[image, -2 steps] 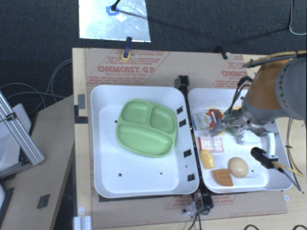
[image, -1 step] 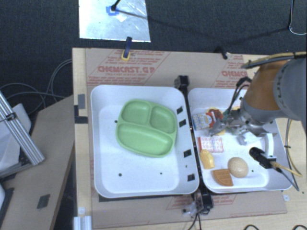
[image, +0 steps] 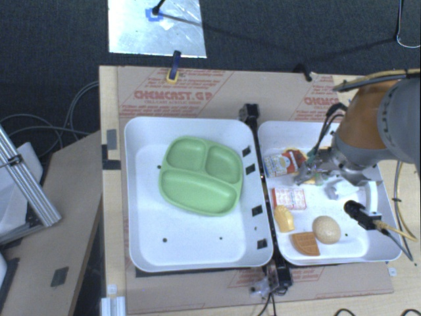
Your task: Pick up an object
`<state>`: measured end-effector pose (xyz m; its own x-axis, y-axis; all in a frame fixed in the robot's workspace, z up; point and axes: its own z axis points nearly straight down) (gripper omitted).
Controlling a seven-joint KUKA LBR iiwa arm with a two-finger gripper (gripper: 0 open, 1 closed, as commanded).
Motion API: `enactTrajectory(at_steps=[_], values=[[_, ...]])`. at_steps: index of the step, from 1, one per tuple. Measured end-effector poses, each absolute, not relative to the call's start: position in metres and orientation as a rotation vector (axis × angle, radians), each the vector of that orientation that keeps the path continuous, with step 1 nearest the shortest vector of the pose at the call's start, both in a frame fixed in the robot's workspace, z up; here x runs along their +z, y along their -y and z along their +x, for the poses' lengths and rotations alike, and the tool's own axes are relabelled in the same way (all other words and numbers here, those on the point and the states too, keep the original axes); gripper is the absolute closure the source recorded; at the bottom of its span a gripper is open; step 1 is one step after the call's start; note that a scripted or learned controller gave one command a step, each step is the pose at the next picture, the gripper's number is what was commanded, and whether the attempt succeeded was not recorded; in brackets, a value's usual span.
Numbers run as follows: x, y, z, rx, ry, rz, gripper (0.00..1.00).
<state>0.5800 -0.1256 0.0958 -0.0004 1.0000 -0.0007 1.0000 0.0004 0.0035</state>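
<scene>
While the left bin (image: 141,242) carries a green divided plate (image: 200,175) near its middle, the right bin (image: 289,131) is crowded, and the grey arm (image: 375,120) reaches over it from the right! Its gripper (image: 308,174) sits low against a red-and-white packet (image: 281,163) at the back left, spread or pressed together I cannot tell. Towards the front lie a patterned card (image: 289,198), a beige ball (image: 326,229), an orange wedge (image: 305,243) and a yellow block (image: 284,218).

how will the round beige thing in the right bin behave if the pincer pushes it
The round beige object looks smooth and egg-shaped, so it would probably roll when nudged. The orange wedge close beside it may block it that way. Its curved surface could slip from a pinch.
</scene>
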Motion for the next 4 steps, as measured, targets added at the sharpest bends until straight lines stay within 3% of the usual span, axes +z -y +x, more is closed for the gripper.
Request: enactTrajectory(at_steps=[2,3,4], values=[[0.221,0.125,0.582,0.004,-2.223,2.214,1.00],[0.224,0.125,0.583,0.003,-2.225,2.215,1.00],[0.215,0.069,0.586,0.003,-2.232,2.211,1.00]])
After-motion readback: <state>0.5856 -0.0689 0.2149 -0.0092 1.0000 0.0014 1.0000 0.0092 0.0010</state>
